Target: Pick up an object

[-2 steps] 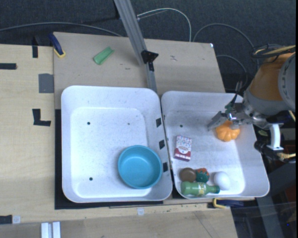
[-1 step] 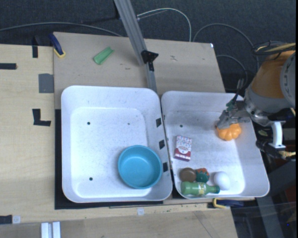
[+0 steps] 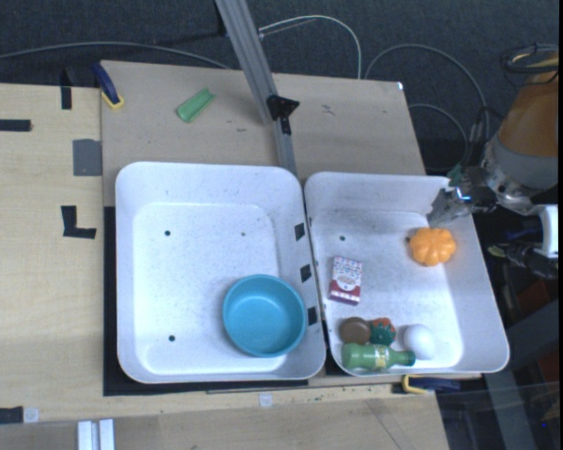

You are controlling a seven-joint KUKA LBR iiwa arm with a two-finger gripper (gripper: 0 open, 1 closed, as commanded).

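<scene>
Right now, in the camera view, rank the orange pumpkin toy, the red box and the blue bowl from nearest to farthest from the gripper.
1. Orange pumpkin toy, right bin, just below the gripper.
2. Red box, right bin, toward its left wall.
3. Blue bowl, left bin, bottom right corner.

A small orange pumpkin (image 3: 433, 246) sits in the right bin near its far right side; a red and white carton (image 3: 346, 280) lies flat mid-bin; a green bottle (image 3: 376, 356), white egg (image 3: 419, 341) and brown lump (image 3: 355, 330) cluster at the near edge.
</scene>
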